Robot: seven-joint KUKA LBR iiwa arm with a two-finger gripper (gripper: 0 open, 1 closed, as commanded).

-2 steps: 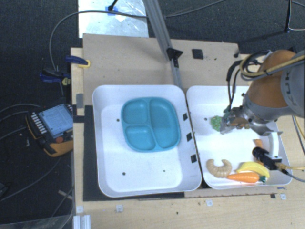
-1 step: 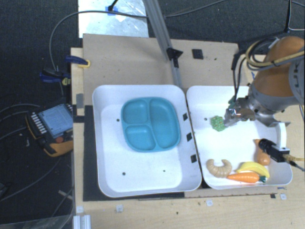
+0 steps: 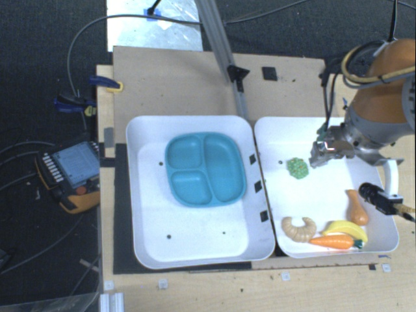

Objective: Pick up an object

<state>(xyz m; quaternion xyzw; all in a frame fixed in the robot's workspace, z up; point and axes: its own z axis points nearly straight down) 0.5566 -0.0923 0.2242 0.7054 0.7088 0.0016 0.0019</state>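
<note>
The bench (image 3: 169, 83) carries two white bins; in the right bin (image 3: 273, 174) the gripper (image 3: 323, 151) hovers just right of a green broccoli piece (image 3: 298, 168), its opening indiscernible.

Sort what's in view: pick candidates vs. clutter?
Job:
gripper
broccoli
croissant
carrot
banana
orange gourd
right bin

Lying about:
blue divided plate in left bin
clamps
handheld controller

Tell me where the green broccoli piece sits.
The broccoli piece lies in the right bin, upper middle, just left of the pincer, above the croissant.
</note>
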